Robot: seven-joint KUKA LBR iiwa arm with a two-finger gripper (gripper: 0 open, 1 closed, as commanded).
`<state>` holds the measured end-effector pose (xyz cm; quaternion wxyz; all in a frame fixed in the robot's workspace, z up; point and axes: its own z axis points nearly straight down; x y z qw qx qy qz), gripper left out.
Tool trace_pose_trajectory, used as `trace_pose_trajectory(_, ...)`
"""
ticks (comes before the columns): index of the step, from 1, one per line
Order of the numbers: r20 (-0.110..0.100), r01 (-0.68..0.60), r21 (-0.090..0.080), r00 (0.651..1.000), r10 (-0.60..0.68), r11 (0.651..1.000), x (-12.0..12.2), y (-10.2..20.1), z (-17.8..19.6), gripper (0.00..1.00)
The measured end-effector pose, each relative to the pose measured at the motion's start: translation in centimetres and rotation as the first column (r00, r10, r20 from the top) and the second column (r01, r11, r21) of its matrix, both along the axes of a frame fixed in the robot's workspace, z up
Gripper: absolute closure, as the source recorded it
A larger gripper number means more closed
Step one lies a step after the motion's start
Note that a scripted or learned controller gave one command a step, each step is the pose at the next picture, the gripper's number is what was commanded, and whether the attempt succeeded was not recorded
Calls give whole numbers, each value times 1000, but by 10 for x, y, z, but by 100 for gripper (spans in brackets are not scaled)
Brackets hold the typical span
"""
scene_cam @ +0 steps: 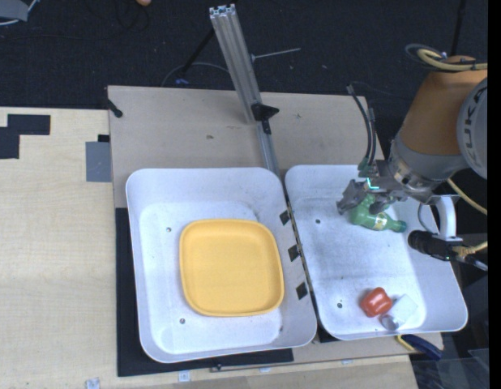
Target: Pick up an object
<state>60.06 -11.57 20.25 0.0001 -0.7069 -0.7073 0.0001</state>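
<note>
Green bottle (378, 220) lies just beside the claw (356, 198).

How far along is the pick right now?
Reach looks done: the gripper is down in the right bin, at the green object. A grasp can't be confirmed, and lifting is left. The red object lies untouched, and the yellow plate sits in the left bin.

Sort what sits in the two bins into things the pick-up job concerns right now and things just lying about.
In the job: gripper, down in the right bin; green object lying right at it.

Lying about: yellow plate in the left bin; red object near the right bin's front corner.
</note>
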Motion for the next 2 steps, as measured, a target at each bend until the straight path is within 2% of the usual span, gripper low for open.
trace_pose_trajectory(1, 0, 0, 0, 1000, 0, 1000, 0, 0, 0, 0)
trace_pose_trajectory(2, -4, 0, 0, 1000, 0, 1000, 7, -6, -54, 0)
